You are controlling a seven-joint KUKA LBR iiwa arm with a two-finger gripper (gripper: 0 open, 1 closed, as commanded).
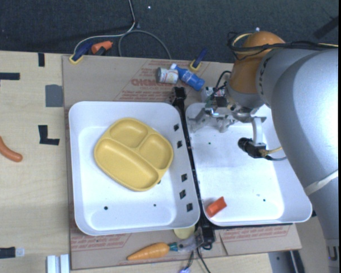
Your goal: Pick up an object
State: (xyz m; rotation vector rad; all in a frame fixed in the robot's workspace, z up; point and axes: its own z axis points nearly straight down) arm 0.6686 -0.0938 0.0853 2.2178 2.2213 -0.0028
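Two white bins sit side by side on the bench [28,112], and the arm [307,112] looms over the right bin [238,178] from three o'clock, a big grey mass with its orange band [256,67] up at one o'clock. The wrist is pitched down toward the far edge of that bin, and the hand [219,115] hangs near the bin's twelve o'clock rim, just beside the divider. Whether it is spread wide or pinched narrow I cannot tell; the metal parts blur together there, and nothing can be made out inside it.

Now the risks, biggest first. The yellow divided plate [135,153] fills the middle of the left bin [82,209]; it looks broad, shallow and slick, so my guess is a pinch on its rim would slip or tip it. The hand is also well apart from it, across the divider, and a low crossing could clip that wall.

The small orange-red piece [216,206] lies at the right bin's seven o'clock corner, close to the wall. That looks like the likelier target, yet it is well away from the hand and small; a slightly off descent could close on nothing or jam against the bin wall.
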